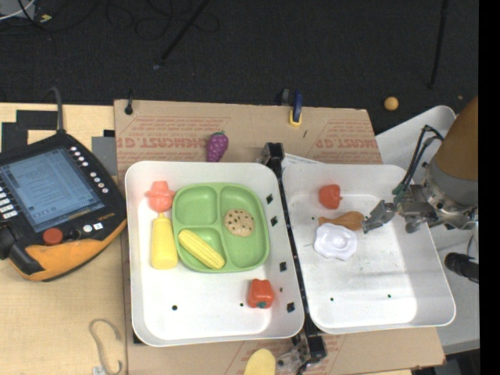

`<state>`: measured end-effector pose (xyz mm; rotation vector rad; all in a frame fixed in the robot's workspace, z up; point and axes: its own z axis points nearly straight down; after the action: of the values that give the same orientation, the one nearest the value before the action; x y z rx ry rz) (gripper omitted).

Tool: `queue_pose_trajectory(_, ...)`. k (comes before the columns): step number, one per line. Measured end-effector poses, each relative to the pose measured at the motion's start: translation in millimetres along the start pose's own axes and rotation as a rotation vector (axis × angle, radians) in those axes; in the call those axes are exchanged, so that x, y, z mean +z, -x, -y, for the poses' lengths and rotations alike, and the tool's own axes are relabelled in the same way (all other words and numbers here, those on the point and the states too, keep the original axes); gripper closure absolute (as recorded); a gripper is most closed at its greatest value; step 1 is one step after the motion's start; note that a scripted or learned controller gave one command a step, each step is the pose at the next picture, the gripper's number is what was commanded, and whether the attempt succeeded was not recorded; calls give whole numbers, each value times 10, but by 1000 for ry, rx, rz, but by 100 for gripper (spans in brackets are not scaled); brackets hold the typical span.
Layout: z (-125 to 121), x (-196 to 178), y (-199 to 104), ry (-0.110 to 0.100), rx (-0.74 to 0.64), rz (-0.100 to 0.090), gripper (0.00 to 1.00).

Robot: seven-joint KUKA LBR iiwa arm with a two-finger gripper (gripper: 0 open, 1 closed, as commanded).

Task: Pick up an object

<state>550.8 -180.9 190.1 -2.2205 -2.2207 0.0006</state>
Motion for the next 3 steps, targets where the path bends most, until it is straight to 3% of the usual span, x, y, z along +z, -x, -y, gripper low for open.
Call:
queue_pose_trajectory(2, 52, 1016, -126, -3, -1, -1, 0)
queue_pose_trajectory(3, 43, 878, -111, 1, 3, -2, 100)
